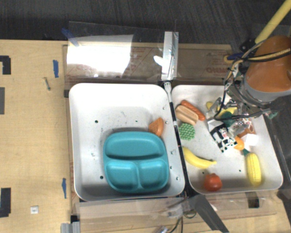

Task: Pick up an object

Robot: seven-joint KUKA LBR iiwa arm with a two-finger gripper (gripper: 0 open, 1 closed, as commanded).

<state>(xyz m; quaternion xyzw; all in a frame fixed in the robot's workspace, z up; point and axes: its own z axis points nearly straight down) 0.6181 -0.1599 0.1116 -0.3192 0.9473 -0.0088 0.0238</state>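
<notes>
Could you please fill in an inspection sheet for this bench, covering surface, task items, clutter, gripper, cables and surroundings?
Surface: two white bins, left bin and right bin.
Job's things: right bin holds hot dog, green piece, banana, tomato, corn.
Clutter: teal tray and orange piece in left bin.
Gripper: gripper low over right bin.
Cables: yellow and black cables at the wrist.
Surroundings: wooden bench.

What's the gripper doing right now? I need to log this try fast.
Gripper: low in the right bin, among the toy food; whether it is open, closed or holding anything cannot be told.
</notes>
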